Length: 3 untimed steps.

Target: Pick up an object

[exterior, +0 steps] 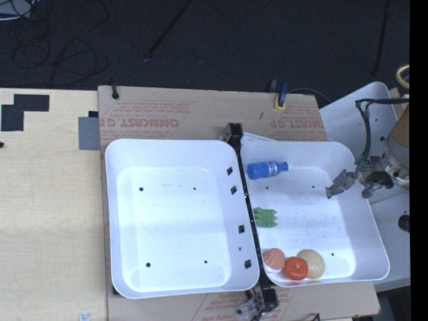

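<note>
Your claw (354,184) sits spread open and empty at the right bin (364,223)'s right rim, mid-right of frame. My worry: it clips that wall coming down. The blue bottle (267,170) lies upper left in that bin, green thing (265,217) mid-left, three round bits (294,265) bottom. Left bin (127,159) looks bare.

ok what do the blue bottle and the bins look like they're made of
The blue bottle looks like plastic: a saturated blue body with a soft shine and a paler cap end. The two bins look like thin moulded white plastic, smooth and slightly glossy, with rounded corners and rolled rims. Both are guesses from surface look alone.
</note>
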Each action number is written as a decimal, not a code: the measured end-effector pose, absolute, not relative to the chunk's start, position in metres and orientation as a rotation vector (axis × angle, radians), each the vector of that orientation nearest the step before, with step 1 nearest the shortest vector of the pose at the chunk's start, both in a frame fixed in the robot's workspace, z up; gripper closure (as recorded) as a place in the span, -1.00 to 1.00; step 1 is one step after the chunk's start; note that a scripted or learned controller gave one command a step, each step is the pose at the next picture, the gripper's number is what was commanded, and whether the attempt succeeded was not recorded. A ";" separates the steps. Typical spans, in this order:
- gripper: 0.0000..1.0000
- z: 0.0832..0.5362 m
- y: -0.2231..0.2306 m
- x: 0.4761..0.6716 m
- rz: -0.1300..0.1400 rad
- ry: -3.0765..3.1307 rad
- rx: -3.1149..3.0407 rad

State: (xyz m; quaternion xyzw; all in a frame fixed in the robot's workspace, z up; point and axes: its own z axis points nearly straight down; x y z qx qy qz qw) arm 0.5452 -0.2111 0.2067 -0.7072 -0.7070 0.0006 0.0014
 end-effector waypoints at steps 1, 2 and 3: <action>-1.00 0.272 -0.214 0.500 -0.001 -2.222 -2.224; 1.00 0.278 -0.214 0.501 0.002 -2.220 -2.219; 1.00 0.246 -0.213 0.474 0.004 -2.216 -2.218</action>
